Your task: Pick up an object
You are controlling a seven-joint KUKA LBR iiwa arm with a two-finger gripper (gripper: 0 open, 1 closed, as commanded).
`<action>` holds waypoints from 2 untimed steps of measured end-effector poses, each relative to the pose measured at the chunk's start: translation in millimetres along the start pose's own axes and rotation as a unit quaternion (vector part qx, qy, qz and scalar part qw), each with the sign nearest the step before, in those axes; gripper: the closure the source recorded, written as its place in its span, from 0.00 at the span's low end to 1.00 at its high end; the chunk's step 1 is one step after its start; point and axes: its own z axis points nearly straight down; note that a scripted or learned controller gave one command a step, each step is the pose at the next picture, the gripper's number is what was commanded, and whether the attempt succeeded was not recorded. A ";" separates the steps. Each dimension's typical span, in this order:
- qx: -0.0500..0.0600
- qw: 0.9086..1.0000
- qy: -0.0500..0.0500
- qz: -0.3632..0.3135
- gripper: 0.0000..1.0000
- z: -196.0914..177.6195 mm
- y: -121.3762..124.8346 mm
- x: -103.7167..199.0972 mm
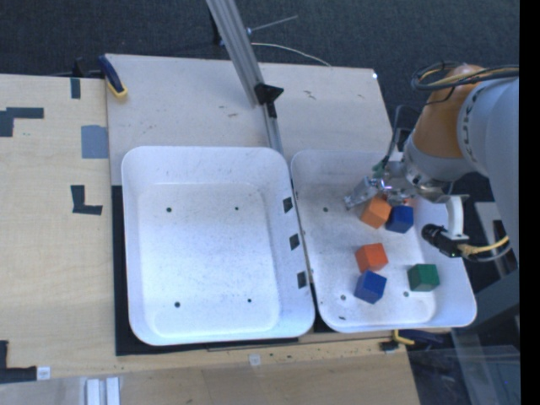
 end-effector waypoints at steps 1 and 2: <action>-0.008 1.000 -0.004 0.000 0.00 5.6 4.2 -5.0; 0.006 1.000 0.003 0.001 0.00 11.7 0.0 5.4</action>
